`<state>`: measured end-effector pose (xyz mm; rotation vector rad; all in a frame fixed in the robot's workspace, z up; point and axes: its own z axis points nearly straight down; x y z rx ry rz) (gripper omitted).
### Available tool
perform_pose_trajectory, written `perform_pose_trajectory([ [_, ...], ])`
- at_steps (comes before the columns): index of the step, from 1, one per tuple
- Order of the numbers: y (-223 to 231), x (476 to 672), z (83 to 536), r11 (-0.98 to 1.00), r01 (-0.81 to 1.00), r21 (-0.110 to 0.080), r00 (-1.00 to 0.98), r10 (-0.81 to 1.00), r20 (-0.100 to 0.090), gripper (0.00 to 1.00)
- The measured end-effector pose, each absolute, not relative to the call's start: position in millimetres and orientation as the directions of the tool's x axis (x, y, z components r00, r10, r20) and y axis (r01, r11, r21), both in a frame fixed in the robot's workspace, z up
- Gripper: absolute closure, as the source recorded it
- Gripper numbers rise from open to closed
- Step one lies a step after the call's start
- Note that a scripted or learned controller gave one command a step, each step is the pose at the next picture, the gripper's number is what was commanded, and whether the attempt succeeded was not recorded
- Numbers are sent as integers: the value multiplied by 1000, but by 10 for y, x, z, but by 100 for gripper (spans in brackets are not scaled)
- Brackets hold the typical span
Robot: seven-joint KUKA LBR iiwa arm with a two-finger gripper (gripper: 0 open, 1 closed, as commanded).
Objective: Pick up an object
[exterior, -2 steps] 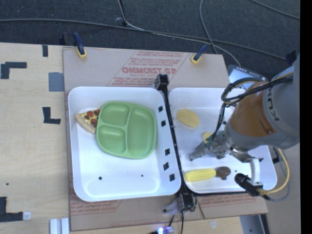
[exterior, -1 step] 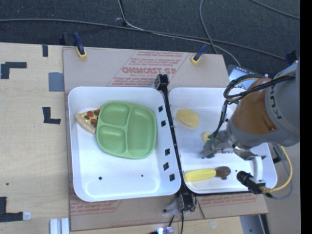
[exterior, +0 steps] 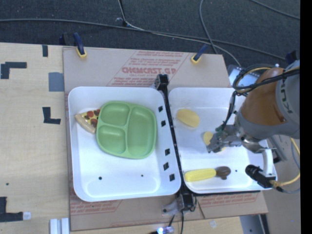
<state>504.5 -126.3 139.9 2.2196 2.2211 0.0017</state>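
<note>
Over the right-hand shallow white bin [exterior: 195, 99]: dark two-finger end effector [exterior: 214, 146], lowered to the bin floor from the grey arm with the orange band [exterior: 261, 106] reaching in from the right. Right at its tips, a small pale yellow piece [exterior: 208, 137], partly hidden; hard to tell whether pinched between the fingers or merely touched, and hard to tell how wide the fingers stand. Farther off and to the left in the same bin, a rounded pale yellow lump [exterior: 187, 117], well apart from the end effector. Near edge of that bin: a yellow corn-cob-shaped toy [exterior: 200, 175] lying lengthwise, touching a small brown rounded piece [exterior: 223, 171] at its right end. Across the black divider, in the left-hand shallow white bin [exterior: 122, 184]: a green plastic plate with three compartments [exterior: 126, 129], lying flat, overlapping a toy pizza slice [exterior: 88, 119] at its left edge. Beneath both bins, brown cardboard sheet [exterior: 146, 65] clamped to the pale wooden table [exterior: 29, 145].
</note>
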Motion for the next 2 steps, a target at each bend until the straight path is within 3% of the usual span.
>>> perform_pose_trajectory([
  [2, -1301, 4993, 2419, 1, 1000, 4, -1, 1000, -1, 100],
])
